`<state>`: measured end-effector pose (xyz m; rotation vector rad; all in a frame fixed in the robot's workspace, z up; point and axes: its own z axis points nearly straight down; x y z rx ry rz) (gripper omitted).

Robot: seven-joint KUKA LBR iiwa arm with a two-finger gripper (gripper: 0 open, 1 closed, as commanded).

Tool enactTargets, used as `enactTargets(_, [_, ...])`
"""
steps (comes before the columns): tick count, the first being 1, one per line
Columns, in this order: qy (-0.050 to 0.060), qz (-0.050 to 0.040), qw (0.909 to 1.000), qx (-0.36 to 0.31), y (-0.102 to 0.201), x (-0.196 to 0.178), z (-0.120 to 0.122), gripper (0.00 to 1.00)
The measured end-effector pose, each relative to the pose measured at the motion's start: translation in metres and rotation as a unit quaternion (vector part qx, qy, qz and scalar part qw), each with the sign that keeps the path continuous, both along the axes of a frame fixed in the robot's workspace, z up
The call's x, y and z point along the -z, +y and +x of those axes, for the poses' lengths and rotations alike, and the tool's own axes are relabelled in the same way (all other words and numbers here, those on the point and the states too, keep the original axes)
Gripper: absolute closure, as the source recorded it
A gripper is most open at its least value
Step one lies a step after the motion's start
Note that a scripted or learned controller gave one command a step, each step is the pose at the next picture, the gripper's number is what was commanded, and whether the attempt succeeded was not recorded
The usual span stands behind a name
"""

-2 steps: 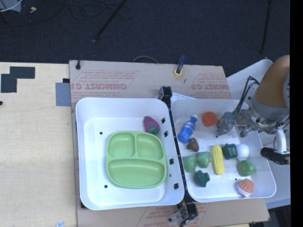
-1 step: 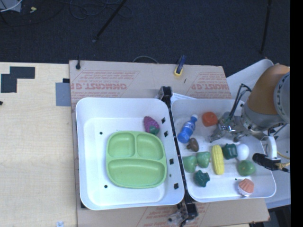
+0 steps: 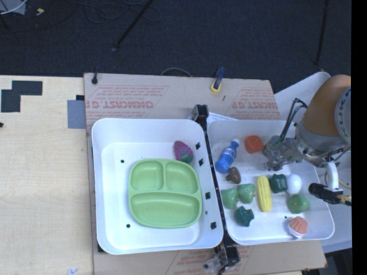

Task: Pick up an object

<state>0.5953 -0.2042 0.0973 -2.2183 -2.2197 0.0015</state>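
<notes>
The grey arm with its orange band reaches in over the right edge of the right-hand shallow white bin, and its two-finger gripper hangs low over the bin's upper middle. From this slanted overhead view I cannot tell whether the claw is apart or together, and nothing shows clamped in it.

The candidate objects all lie in this bin. A round orange-red plastic fruit sits just beside the gripper toward the bin's top edge. A small dark green block-like toy and a white ball lie touching or nearly so, just below the gripper. A yellow plastic corn cob lies next to them, with pale green plastic vegetables toward the bin's left wall, a blue plastic bottle with a white cap leaning near that wall, and a small brown piece below it. A green pepper-like toy and a pink-and-white shell-like toy rest near the lower right corner.

The left bin carries a light green divided plastic tray and a purple berry-like toy by its right wall.

The main risk, in my judgement, is the crowding: closing among the block, ball and corn could pinch two things or nudge the round ball away. Smooth rounded toys may also squirt out of the grip.
</notes>
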Motion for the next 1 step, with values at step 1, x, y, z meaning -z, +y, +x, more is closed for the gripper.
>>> enactTargets(1, [-0.002, -0.0008, 1.0000, 0.001, -0.0014, -0.0422, -0.0015, 1.00])
